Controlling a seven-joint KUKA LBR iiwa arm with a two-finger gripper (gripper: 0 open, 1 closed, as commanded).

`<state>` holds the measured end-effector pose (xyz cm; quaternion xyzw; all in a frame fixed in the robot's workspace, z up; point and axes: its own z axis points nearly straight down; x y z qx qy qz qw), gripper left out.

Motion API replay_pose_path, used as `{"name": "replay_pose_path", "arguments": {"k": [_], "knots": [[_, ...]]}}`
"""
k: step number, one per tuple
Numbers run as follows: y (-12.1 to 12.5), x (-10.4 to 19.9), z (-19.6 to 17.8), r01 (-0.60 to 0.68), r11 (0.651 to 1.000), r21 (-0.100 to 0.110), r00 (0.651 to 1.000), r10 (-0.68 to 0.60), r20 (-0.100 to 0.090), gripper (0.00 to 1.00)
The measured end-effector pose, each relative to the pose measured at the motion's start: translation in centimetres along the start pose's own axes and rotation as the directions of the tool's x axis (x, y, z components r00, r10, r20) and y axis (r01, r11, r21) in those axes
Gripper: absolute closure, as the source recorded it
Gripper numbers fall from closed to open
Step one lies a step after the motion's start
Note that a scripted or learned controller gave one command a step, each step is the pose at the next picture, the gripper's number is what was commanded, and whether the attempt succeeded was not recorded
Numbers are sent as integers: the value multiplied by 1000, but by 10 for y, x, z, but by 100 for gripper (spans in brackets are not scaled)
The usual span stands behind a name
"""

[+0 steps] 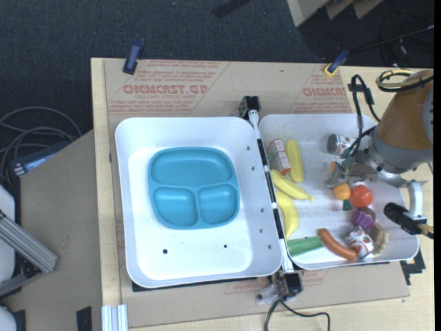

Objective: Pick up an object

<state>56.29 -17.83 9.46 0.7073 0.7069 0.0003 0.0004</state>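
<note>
While my arm (403,126) reaches in over the right bin (313,126), my gripper (342,173) hangs low among the toy food there, and I cannot tell how it stands or whether it has hold of anything, since the dark parts blur together.

I take the orange ball (342,192) as my landmark. It lies just below my gripper, touching or nearly touching it. A red tomato (360,196) sits just to its right. Below that pair lies a purple piece (363,218), and lower still a crumpled packet (363,241) with a red sausage (336,245) and a green vegetable (306,244) stretching away to the left along the bin's lower edge.

Left of the orange ball lie two bananas (287,197), close to the wall between the bins. Up and to the left of it stands a corn cob (295,160) with a small red-labelled packet (278,154) beside it. Above it, near my wrist, is a small grey can (335,143).

Well to the left of the ball, the left bin (131,205) holds a blue divided plate (193,187).
</note>
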Motion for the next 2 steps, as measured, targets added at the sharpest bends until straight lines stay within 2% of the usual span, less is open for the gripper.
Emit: {"name": "replay_pose_path", "arguments": {"k": [1, 2], "knots": [[6, 79, 10, 2, 1000, 3, 1000, -2, -2, 100], [27, 133, -91, 2, 1000, -1, 1000, -2, -1, 100]]}}
